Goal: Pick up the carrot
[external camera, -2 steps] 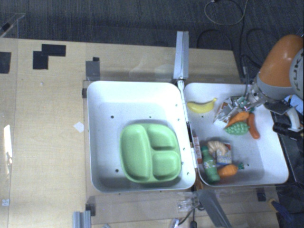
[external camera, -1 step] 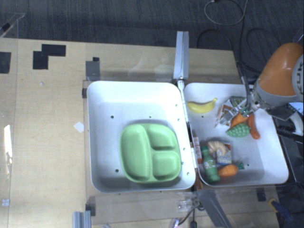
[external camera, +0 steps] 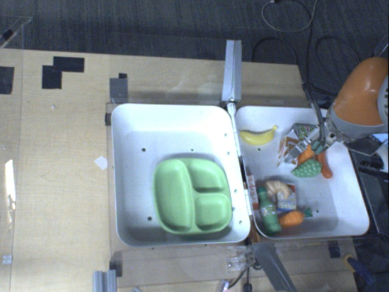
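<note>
In the right bin (external camera: 349, 193), an orange carrot-like piece (external camera: 306, 154) lies tilted next to a green leafy clump (external camera: 308, 168) and a reddish-orange piece (external camera: 326, 166). My gripper (external camera: 320, 141) reaches in from the right, under the arm's orange band (external camera: 358, 99). Its tip is right at the upper end of that orange piece, either touching it or just above it. A second orange vegetable with a green end (external camera: 292, 218) lies near the bin's front wall, well away from the gripper.
A yellow banana (external camera: 258, 136) and a printed packet (external camera: 296, 140) lie at the back of the right bin. Several toy foods (external camera: 275, 199) cluster at its front left. The left bin (external camera: 130, 163) holds a green divided plate (external camera: 192, 194). A metal divider (external camera: 231, 72) separates the bins.
</note>
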Robot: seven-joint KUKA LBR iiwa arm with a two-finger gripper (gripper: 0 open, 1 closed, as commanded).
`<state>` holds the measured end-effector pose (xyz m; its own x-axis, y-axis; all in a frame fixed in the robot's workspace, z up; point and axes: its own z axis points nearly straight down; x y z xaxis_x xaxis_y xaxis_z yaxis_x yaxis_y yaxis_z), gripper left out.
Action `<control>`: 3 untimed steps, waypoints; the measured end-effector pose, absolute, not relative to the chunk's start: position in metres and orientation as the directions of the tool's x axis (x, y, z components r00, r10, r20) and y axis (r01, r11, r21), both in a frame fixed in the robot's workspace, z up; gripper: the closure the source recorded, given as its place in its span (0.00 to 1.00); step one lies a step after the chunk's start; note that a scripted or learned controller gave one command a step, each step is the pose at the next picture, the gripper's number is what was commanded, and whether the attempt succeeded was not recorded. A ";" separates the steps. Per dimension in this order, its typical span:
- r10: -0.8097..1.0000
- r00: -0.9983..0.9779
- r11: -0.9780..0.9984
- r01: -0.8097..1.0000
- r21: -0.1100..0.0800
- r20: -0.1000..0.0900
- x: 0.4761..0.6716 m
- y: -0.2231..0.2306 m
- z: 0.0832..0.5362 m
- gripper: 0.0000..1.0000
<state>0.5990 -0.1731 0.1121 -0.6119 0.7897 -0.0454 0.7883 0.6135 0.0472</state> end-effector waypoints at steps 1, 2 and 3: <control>0.796 -0.603 0.605 0.795 0.048 -0.049 0.594 -0.172 0.112 0.00; 0.833 -0.552 0.552 0.834 0.010 0.023 0.625 -0.193 0.109 0.00; 0.931 -0.366 0.365 0.930 0.028 0.003 0.616 -0.191 0.109 0.00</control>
